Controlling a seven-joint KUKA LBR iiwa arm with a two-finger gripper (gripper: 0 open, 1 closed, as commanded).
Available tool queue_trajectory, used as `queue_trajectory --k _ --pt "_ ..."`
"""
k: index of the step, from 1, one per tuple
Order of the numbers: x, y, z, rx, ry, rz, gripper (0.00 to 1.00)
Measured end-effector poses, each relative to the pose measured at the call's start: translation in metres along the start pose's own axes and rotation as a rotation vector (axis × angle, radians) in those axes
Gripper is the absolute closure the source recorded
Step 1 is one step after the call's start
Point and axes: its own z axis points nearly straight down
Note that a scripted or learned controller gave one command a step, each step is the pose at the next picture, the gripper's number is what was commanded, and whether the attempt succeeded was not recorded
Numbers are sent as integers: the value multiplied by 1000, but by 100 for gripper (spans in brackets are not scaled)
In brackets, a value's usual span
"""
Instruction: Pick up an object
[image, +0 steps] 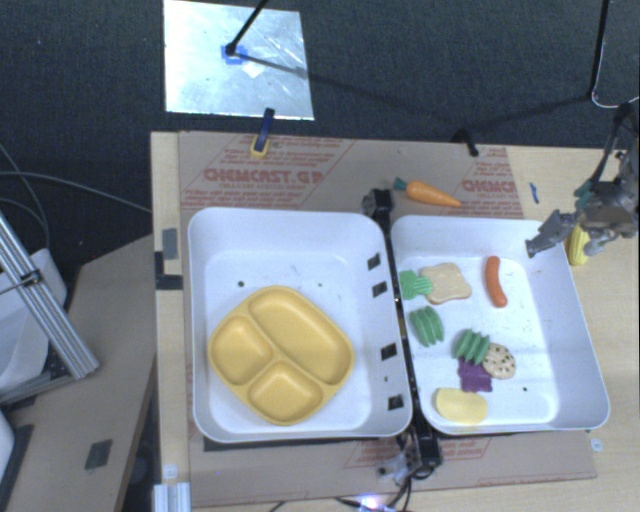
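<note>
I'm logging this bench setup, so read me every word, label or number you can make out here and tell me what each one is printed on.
"CHEMCAST GP", red print, on the brown sheet under the two bins, behind the left bin.
"CHEMCAST", partly readable red print, on the same sheet behind the right bin, beside the carrot.
More red print on the sheet's front edge, too blurred to read.
No print is legible elsewhere.

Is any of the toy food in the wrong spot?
Yes, one. The toy carrot lies on the cardboard behind the two bins, outside both. The rest of the food sits in the right bin, and the yellow tray rests in the left bin. Nothing looks spilled or broken.
</note>
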Motion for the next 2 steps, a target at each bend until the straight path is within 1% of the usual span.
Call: queue_trajectory --k 1,2 --pt "7 -62 130 15 5 5 0" --pt "24 -97 184 9 4 3 0"
